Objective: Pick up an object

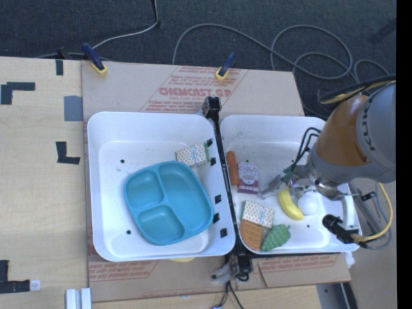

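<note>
Hovering jaws point(288, 184) | spread undetermined | banana point(290, 205) just below them | long axis slanting away lower-right | not gripped

Red print ran across the cardboard sheet point(193, 89) under the bins; its largest line looked like "CHEMCAST GP", though the letters were small and slanted, and the finer lines above and below it could not be read. More red print showed on the cardboard's front edge, too small to make out. The small packet point(248, 176) in the right bin point(270, 124) bore a printed label, but its words were too blurred to read.
</note>
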Available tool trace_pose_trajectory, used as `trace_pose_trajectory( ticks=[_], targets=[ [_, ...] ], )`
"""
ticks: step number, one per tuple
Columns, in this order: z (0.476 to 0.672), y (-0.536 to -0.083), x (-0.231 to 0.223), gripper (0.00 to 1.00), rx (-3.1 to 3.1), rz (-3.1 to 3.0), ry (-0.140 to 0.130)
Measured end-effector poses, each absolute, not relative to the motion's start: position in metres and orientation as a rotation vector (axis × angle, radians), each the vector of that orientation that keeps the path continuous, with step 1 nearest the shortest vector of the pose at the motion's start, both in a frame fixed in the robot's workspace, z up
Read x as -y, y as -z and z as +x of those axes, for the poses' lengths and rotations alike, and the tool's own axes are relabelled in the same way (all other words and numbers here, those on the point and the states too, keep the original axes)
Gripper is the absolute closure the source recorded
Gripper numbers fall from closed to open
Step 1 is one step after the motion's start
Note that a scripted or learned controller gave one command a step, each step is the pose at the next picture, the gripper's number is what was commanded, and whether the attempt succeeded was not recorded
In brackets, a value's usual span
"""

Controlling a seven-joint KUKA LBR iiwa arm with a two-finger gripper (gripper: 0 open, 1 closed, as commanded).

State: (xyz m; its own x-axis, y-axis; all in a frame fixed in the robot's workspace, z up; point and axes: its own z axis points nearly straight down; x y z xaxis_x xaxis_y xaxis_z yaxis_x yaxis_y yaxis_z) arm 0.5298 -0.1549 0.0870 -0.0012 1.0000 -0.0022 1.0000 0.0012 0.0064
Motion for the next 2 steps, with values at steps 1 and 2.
trace_pose_trajectory(
  ticks=[1, 2],
  targets=[
    [0.530, -0.097, 0.156, 1.00, -2.215, 2.215, -0.003],
    [0.584, -0.185, 0.085, 1.00, -2.224, 2.217, -0.002]
  ],
)
